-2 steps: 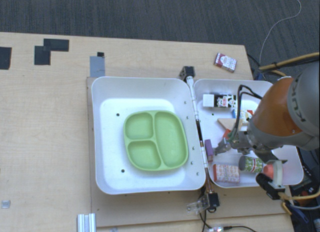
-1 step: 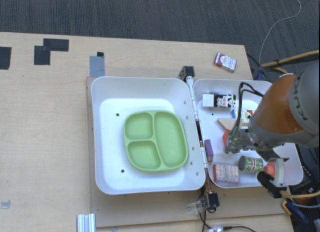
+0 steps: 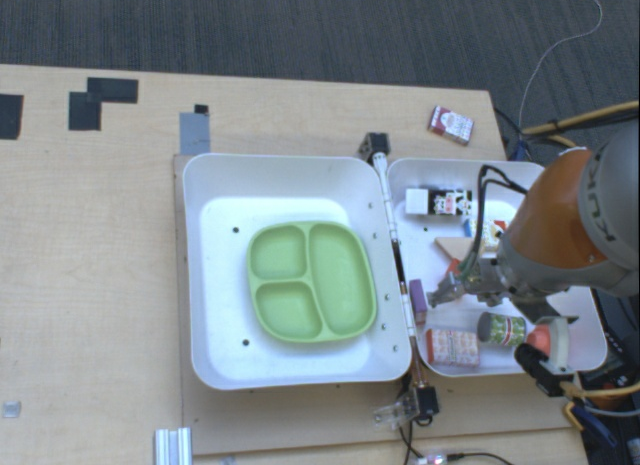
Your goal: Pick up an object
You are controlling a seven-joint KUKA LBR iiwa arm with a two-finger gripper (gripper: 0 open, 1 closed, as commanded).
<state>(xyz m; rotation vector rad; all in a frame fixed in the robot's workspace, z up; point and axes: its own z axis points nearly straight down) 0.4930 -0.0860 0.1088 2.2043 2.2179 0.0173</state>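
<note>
Pale green plastic: one divided plate (image 3: 312, 281), three compartments, lying flat in the left bin (image 3: 215, 353), alone there. White right bin (image 3: 590, 358), crowded: a small white carton with dark print (image 3: 438, 201) near its far wall; a tan wedge-shaped piece (image 3: 455, 247) below that; a purple item (image 3: 418, 298) against the wall shared with the left bin; a pinkish printed packet (image 3: 453, 347) at the near edge; a small green-labelled bottle (image 3: 503, 329) lying on its side just beside the packet; a red-and-white item (image 3: 548, 339) to the bottle's right. Grey arm with orange band (image 3: 555, 228) reaches over the right bin; the tool (image 3: 450, 288) sits low among these goods, between the wedge and the packet. Whether the tool is spread or pressed together cannot be told, and nothing is visibly held. Candidate objects for the pick are all within that bin. On the worktop (image 3: 90, 273), outside the bins: a small red-and-white box (image 3: 451, 125). Risks, as judged: close packing may let the tool land on two items together, or nudge the bottle so it rolls clear; the nearby dividing wall may block a clean closing.
</note>
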